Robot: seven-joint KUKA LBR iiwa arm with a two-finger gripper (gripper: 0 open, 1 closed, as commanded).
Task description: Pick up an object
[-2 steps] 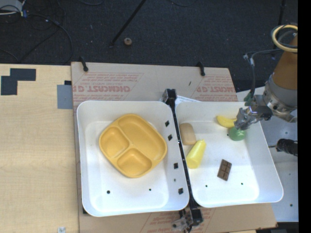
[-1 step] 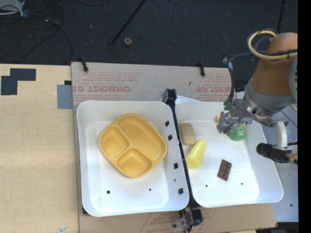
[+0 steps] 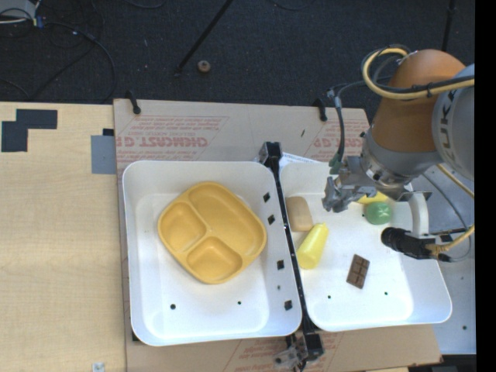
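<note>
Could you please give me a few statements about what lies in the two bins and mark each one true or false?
1. The yellow divided plate lies in the left bin. True.
2. The chocolate bar lies in the left bin. False: it lies in the right bin.
3. The yellow bottle lies beside the tan block. True.
4. The gripper is over the plate. False: it is over the right bin.
5. The green ball is red. False: it is green.
</note>
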